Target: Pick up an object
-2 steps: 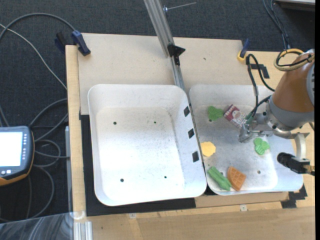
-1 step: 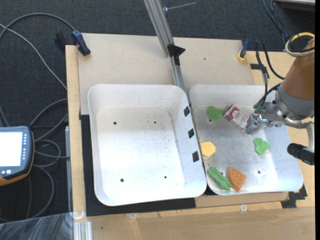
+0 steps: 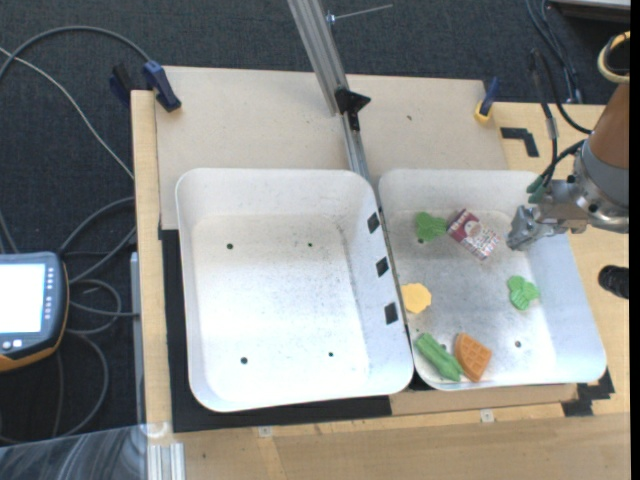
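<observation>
Camera view: claw (image 3: 522, 230), finger state unclear, just right of red-white packet (image 3: 472, 234).

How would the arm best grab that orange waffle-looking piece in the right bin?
Probably from straight above, fingers closing across its narrower width. The orange piece lies flat near the right bin's front rim, with a green piece close on its left, so a sideways approach looks crowded. The gripper is farther back.
</observation>
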Motion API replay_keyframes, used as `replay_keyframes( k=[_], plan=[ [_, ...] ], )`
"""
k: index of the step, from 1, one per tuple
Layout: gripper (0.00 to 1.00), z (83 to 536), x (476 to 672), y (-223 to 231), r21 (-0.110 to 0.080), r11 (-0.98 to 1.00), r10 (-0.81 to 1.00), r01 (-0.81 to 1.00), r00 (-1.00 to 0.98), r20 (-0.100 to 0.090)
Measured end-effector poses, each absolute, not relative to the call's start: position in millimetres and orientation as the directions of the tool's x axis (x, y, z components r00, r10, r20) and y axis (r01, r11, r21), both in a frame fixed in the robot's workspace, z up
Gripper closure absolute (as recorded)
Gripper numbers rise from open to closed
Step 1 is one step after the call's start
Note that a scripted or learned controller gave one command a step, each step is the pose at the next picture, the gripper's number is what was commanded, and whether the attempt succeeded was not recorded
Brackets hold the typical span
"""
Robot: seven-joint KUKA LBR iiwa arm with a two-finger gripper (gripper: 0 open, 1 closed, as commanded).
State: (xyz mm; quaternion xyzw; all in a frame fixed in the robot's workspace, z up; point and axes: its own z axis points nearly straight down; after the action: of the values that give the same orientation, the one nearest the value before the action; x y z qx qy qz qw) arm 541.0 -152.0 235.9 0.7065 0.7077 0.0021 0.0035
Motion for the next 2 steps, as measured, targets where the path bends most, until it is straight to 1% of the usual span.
replay_keyframes(
  k=[1, 2],
  plan=[
    [1.00, 245, 538.1, -103, 0.001, 0.006, 1.000, 1.000, -0.006, 0.003],
    [1.00, 242, 529.4, -60, -0.003, 0.006, 1.000, 1.000, -0.006, 0.003]
  ],
)
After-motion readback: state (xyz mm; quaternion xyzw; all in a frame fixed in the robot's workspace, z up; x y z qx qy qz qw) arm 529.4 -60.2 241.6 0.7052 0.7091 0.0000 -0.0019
